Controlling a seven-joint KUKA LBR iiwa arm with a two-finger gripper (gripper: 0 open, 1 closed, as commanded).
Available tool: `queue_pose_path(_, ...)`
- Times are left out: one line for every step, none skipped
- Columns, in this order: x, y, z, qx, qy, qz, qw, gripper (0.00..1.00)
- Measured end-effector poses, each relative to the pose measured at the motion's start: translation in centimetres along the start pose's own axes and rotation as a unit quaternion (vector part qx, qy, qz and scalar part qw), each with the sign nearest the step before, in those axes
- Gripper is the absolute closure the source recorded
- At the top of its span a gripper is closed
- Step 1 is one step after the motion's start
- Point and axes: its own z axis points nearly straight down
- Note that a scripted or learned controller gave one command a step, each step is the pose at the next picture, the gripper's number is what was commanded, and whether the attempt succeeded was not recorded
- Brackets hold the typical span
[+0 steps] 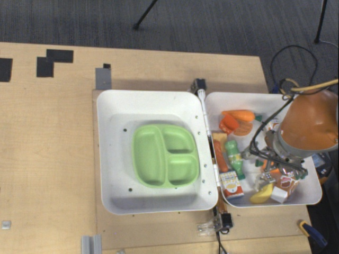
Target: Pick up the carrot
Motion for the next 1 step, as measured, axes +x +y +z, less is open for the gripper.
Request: queue_pose_path(0.32, 4.19, -0.06, 0.001, 0.001, -0.072, 0.9974, 0.0)
